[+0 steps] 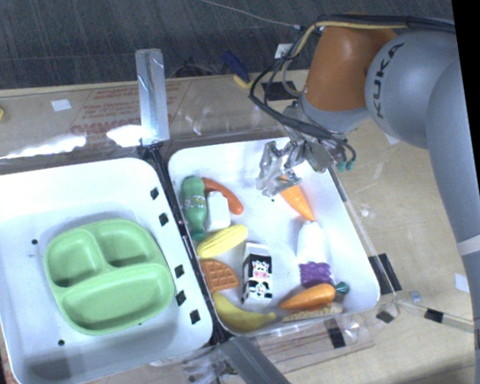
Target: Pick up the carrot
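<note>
I see the end effector (pixel 280 172) low in the right bin (pixel 355 241), near its far right corner, and its tip meets the wide end of a carrot (pixel 299 201). This carrot lies with its point toward the near side, just beside the right wall. I cannot tell if the end effector is released or clenched; the metal parts are too blurred, so I do not count the carrot as grasped.

A second carrot (pixel 309 297) lies at the near wall, beside a purple piece (pixel 315 272).

To do this step well, I think the grip must sit across the thick end and close fully before any lift, then rise straight up.

Room is small on the right, because the bin wall is close. On the left there is open white floor, before the corn (pixel 221 239) and the green bottle (pixel 194 204). The left bin (pixel 4 231) holds a green tray (pixel 108 276).
</note>
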Motion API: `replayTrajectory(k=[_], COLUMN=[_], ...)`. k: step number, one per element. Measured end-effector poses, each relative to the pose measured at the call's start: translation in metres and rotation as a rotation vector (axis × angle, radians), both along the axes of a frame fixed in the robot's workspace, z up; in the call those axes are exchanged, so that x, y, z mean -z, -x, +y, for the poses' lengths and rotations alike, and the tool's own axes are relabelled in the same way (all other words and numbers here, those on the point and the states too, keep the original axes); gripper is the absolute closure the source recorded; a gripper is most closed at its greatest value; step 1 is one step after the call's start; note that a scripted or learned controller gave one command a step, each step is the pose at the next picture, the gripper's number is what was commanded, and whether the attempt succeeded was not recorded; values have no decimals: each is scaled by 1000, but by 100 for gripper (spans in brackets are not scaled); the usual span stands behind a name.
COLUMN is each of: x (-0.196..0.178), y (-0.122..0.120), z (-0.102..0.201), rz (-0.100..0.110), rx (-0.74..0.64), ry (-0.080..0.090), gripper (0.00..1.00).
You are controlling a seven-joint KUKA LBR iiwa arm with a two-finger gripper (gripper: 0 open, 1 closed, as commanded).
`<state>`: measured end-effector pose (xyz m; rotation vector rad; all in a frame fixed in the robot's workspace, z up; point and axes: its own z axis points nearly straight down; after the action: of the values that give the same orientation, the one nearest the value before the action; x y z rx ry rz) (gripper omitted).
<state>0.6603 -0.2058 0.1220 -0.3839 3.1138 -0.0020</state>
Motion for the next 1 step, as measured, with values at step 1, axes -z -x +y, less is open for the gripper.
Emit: replayTrajectory(k=[1], x=[31], y=[97], z=[-4], rz=[7], rx=[-183], ry=[-1], gripper=[100])
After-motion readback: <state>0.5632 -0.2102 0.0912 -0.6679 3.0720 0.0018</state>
